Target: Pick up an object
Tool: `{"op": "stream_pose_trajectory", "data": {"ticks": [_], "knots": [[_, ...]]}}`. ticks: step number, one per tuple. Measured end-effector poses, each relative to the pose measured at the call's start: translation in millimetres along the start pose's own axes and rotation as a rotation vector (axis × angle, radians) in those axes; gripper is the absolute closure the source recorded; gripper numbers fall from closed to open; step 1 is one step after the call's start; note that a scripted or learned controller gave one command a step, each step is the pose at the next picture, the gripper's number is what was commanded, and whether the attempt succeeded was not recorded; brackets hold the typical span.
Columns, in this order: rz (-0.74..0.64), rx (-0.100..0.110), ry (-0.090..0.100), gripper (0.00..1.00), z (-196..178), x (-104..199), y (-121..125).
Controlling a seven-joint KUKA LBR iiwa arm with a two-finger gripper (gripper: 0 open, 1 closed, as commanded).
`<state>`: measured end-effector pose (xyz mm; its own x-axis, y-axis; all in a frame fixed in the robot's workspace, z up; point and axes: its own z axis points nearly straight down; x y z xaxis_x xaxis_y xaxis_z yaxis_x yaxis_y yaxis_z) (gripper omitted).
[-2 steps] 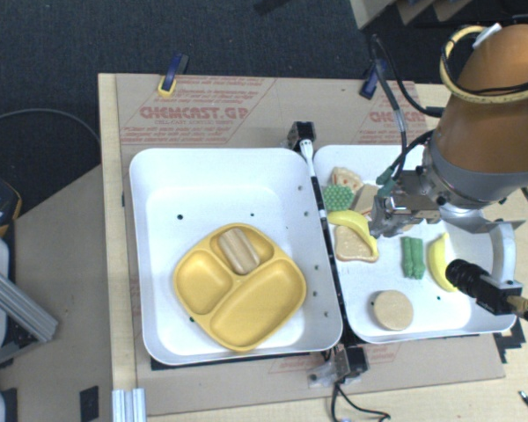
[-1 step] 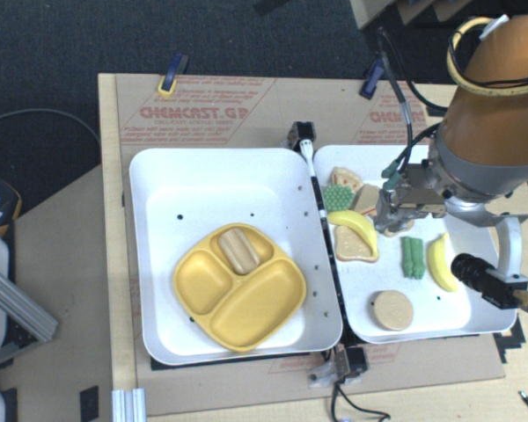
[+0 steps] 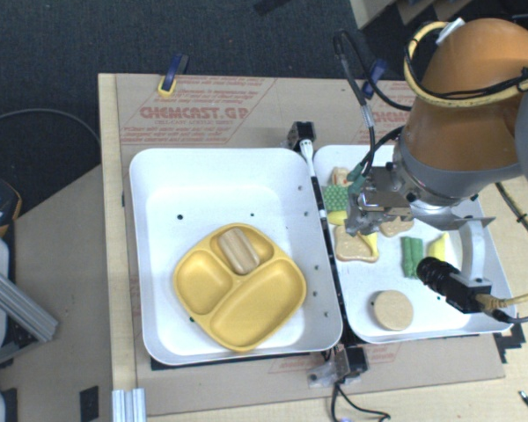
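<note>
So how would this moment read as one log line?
gripper: low in right white bin | over tan flat piece | grasp: unclear

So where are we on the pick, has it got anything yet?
Nothing looks lifted yet. The hand is low in the right bin, over the tan flat piece near the divider. I cannot tell whether it grips anything. The round disc and green stick lie loose. Grasp and lift are left. The yellow tray sits in the left bin.
</note>
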<state>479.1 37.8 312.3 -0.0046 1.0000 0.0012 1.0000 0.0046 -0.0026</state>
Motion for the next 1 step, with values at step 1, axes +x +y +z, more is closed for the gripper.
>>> {"op": "stream_pose_trajectory", "data": {"ticks": [1], "knots": [[-0.002,-0.008,0.001,1.0,-40.4,50.3,0.7]]}}
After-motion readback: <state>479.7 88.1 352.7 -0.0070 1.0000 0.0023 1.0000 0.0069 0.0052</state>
